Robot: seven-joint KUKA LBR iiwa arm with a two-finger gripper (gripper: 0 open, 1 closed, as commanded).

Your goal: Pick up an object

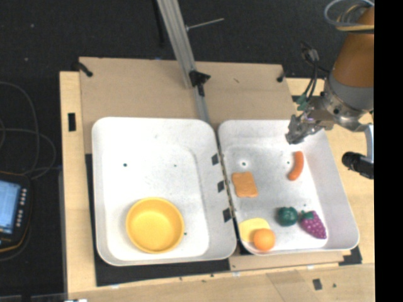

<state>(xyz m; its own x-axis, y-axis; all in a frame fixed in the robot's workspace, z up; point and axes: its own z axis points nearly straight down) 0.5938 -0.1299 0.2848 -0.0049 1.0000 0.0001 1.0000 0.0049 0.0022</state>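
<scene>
The grey arm with its orange band reaches in from the right, and its dark claw [297, 135] hangs over the far right part of the right-hand shallow white plastic bin [337, 187], nothing visible in its grip; whether it is spread or closed cannot be told at this angle. This looks like the approach step of the pick: the claw is positioned above the bin but has not come onto any object. The closest candidate is the small orange-red sausage-shaped toy [295, 166], lying just nearer than the claw on the bin floor, roughly upright in the view and apart from everything else. Further left sits a flat tan square cracker-like piece [244, 184], and along the near edge lie a dark green round toy vegetable [287, 216], a purple bunch of toy grapes [313, 224], and a round orange ball-shaped fruit [263, 239] resting against a pale yellow piece [252, 224]. The left-hand white bin [119, 150] holds a yellow plastic bowl [155, 224] in its near part, and both bins sit on the light wooden table [138, 87]. Judging from this, the next move calls for shifting the claw slightly nearer to centre it over the sausage toy, turning it to close across the narrow width, then descending to the bin floor before closing.
</scene>
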